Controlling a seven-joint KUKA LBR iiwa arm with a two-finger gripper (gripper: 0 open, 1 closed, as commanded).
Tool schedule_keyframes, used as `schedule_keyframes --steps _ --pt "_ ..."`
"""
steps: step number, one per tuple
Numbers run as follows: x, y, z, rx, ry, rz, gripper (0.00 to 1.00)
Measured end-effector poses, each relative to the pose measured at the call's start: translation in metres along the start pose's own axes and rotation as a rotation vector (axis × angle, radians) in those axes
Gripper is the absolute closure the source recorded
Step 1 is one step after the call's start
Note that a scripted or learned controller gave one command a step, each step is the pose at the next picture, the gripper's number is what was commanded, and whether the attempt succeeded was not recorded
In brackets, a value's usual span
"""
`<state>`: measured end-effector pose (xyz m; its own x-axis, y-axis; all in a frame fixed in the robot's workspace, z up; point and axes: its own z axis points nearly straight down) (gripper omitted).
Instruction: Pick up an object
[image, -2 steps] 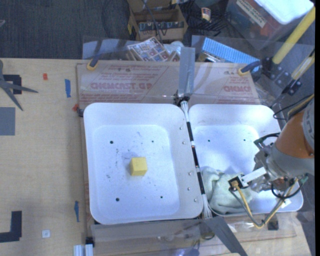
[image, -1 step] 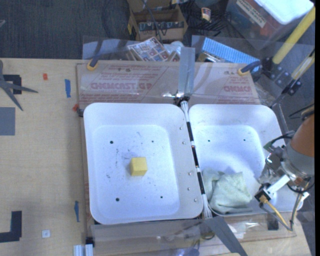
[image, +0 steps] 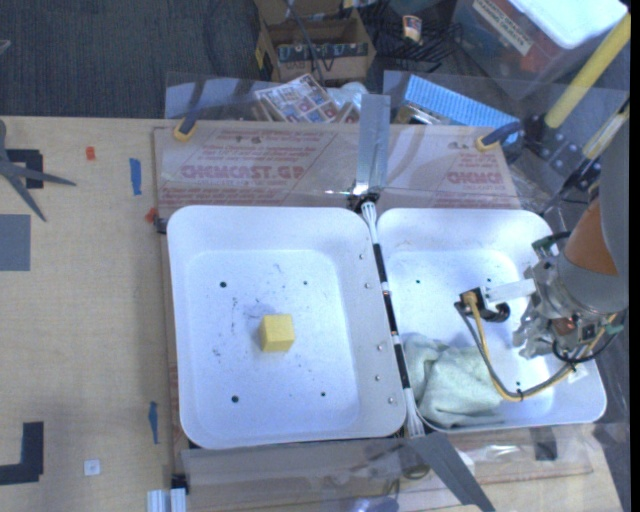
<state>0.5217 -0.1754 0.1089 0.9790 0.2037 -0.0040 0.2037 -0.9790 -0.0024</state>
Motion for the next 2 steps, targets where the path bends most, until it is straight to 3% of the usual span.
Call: schedule_keyframes --steps 1,2 --pt "-0.052 0.037 0.013 0.005 0.000 -0.307 1.00" --pt "-0.035 -0.026 0.020 -0.015 0.006 -1.084 1.00"
